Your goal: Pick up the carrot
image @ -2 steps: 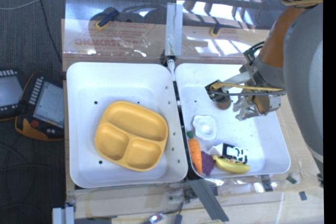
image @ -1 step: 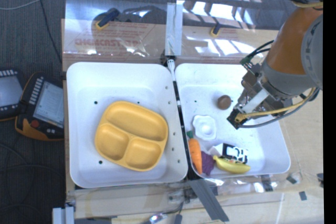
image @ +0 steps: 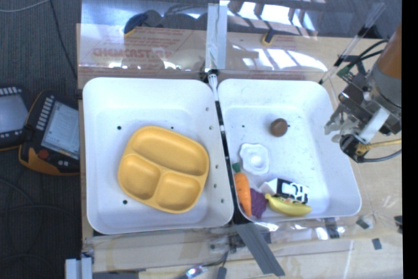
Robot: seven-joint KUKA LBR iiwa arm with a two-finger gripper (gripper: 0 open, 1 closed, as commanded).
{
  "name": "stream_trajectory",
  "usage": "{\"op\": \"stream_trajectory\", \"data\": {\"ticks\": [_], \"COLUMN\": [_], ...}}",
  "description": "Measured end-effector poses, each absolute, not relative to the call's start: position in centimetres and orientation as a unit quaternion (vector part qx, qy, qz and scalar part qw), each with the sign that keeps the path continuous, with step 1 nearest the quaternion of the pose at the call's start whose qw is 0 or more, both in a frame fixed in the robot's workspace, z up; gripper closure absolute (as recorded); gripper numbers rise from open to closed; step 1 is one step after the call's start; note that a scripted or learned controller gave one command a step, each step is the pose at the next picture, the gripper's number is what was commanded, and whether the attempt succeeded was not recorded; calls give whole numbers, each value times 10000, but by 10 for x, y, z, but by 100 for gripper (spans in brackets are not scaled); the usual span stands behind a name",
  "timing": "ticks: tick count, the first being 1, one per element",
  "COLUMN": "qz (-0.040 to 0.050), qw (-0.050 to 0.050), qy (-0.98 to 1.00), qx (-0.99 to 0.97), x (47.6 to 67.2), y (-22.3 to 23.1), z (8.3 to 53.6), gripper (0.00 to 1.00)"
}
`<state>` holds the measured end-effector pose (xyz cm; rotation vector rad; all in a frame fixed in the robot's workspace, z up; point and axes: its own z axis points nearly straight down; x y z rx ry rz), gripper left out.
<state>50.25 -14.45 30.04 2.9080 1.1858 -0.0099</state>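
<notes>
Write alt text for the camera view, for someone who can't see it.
An orange carrot lies at the right-hand white bin's near left corner, beside a purple piece, a yellow banana, a white fried-egg toy and a small brown ball. The grey arm's gripper hovers at that bin's right rim. The left-hand white bin holds a yellow divided plate.

Two white bins sit side by side on the worktop. The left bin (image: 98, 140) holds a yellow tray (image: 163, 168) with three compartments. In the right bin (image: 313, 108), the carrot (image: 242, 190) lies against the dividing wall, near the front corner. Just behind the carrot sits a white fried egg (image: 254, 157); farther back and to the right of the egg lies a small brown ball (image: 279, 127). Touching the carrot's right side is a purple item (image: 257, 204), then a banana (image: 289, 206) with a black-and-white object (image: 292, 190) just behind it. The end effector (image: 356, 134) hangs over the right bin's right rim, well apart from the carrot.
</notes>
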Motion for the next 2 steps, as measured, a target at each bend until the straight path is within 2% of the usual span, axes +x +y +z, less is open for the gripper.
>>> {"op": "stream_trajectory", "data": {"ticks": [1,2], "qz": [-23,-37], "qw": [9,1], "qy": [5005,4303], "qx": [8657,9027], "x": [512,541], "y": [-197,-214], "z": [399,330], "gripper": [100,100]}}
